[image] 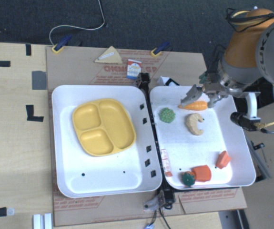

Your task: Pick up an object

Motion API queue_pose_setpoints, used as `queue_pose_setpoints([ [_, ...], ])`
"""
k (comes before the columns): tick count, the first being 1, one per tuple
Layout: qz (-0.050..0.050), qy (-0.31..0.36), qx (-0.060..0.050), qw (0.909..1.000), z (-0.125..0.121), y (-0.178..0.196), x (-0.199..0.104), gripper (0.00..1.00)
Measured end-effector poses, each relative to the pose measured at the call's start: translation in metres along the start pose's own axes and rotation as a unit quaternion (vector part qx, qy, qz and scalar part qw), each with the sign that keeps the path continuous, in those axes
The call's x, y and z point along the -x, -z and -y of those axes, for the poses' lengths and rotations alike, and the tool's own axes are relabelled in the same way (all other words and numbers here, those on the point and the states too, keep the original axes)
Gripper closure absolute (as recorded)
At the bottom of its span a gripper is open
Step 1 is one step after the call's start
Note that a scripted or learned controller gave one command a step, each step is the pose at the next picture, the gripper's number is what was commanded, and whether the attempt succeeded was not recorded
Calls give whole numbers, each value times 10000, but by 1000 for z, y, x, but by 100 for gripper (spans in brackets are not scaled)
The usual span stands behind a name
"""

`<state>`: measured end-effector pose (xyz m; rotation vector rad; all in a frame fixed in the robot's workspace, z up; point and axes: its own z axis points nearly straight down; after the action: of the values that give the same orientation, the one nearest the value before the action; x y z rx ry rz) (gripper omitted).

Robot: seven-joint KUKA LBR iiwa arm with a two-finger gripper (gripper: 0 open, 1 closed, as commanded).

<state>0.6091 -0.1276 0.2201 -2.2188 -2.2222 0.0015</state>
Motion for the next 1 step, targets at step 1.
queue_pose_setpoints([
  [1,11,-6,18,10000,6,-133,54,0],
])
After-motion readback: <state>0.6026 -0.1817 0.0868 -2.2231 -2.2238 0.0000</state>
